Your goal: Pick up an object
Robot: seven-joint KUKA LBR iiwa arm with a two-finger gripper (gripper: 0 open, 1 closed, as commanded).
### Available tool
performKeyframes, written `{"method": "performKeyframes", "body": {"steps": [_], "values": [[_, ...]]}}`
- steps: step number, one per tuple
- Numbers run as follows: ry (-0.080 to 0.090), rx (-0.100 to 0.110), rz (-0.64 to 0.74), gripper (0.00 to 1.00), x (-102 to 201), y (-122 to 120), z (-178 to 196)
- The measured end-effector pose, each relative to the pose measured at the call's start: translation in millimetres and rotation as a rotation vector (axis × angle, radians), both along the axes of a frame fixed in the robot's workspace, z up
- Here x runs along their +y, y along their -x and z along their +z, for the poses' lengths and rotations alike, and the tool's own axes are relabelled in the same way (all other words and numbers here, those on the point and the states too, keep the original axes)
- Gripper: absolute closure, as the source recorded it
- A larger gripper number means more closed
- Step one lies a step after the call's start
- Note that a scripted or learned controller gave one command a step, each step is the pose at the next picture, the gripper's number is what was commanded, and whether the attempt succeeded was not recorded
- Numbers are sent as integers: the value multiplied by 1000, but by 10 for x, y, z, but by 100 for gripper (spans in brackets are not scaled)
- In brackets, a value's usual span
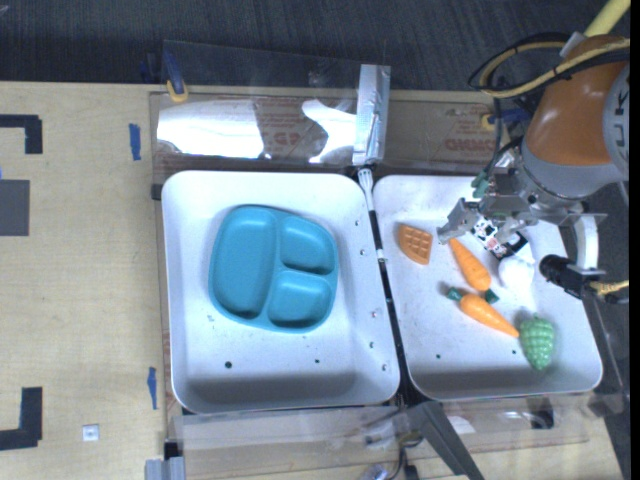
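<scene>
Two shallow white plastic bins sit side by side on the pale wooden bench (70, 298), and we take them largest thing first. The left bin (190, 368) carries a blue moulded tray with three compartments (272, 266) near its centre, leaving a broad bare margin along every wall, widest toward 6 o'clock. The right bin (430, 358) is busier in its half toward 3 o'clock, while its corner at 7 o'clock is open floor.

The grey arm with its orange band (565, 128) comes in from 2 o'clock of that bin. Its two-finger gripper (480, 218) sits low over the bin's edge at 1 o'clock; we cannot tell how far apart the fingers stand, and we see nothing between them.

Below it lie two orange toy carrots: one (470, 265) just beneath the gripper, the other (487, 313) toward 5 o'clock of the first, near it. A green knobbly toy vegetable (537, 342) rests by the second carrot's tip, close to the wall at 4 o'clock. A small orange waffle-patterned piece (415, 243) lies at 9 o'clock of the first carrot, near the wall shared by the bins.
</scene>
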State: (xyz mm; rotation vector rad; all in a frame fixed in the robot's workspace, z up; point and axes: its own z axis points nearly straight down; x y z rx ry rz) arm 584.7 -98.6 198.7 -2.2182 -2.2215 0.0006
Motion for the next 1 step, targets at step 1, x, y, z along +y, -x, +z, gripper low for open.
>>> {"method": "performKeyframes", "body": {"steps": [1], "values": [[2, -6, 144, 0, 226, 45, 388]]}}
